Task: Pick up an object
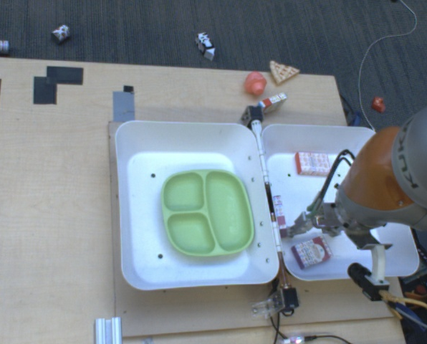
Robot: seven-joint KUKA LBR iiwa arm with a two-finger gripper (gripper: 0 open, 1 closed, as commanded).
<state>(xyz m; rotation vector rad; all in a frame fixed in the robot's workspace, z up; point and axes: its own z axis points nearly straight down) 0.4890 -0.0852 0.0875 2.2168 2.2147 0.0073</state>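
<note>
In the right bin, at the lower right of the frame, the gripper hangs low over the floor near the bin's left wall, and whether it is apart or together cannot be told. A red-and-white packet lies just below and slightly right of it, its long axis slanting up to the right. A second red-and-white packet lies well above, lengthwise across the frame. No lettering is legible on either.
</note>
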